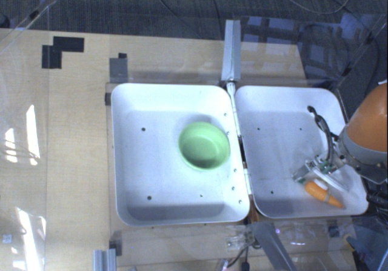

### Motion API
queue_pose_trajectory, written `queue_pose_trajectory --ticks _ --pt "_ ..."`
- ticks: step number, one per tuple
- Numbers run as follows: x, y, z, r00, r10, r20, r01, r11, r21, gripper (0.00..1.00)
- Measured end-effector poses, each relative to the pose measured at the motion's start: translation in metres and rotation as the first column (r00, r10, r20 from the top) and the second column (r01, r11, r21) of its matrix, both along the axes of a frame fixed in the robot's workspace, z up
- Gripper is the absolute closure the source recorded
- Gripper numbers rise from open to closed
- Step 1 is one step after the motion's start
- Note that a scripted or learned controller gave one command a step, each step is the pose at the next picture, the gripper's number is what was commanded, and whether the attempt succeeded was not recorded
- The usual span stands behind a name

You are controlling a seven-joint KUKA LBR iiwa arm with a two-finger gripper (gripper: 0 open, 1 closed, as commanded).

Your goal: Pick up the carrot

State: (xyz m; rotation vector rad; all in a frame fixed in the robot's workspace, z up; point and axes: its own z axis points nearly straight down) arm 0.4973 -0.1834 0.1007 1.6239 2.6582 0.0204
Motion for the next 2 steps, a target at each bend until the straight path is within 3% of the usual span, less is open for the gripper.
queue_pose_trajectory --ticks 1,2 --pt "0.001 0.007 0.000 0.949 0.316 0.002 -0.315 0.949 -0.023 0.00" --pt "0.010 0.008 0.020 0.948 0.318 0.027 -0.316 0.948 -0.037 1.00"
